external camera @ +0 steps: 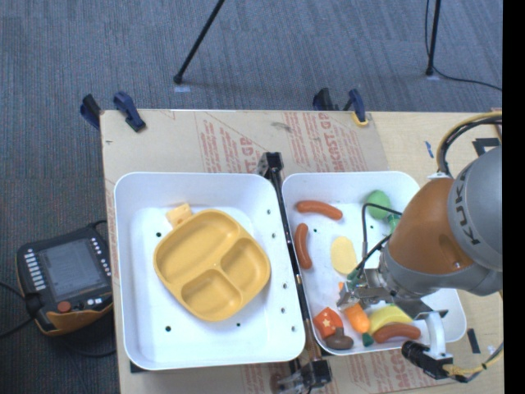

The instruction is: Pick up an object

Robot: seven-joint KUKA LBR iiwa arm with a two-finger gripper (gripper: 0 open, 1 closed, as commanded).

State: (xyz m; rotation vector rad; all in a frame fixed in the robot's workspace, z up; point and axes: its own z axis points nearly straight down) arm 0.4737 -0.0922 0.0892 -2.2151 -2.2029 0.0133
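While the arm (447, 232) hangs over the right bin (408, 180), its gripper (358, 290) sits just above the carrot (358, 318); finger state cannot be told.

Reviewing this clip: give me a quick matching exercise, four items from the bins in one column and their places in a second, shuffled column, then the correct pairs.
Items:
1. yellow divided tray
2. green piece
3. pale yellow slice
4. red block

Places:
A. far side of the right bin, near its right corner
B. near edge of the right bin, by the divider
C. middle of the left bin
D. centre of the right bin, just left of the arm's wrist

Pairs: 1-C, 2-A, 3-D, 4-B
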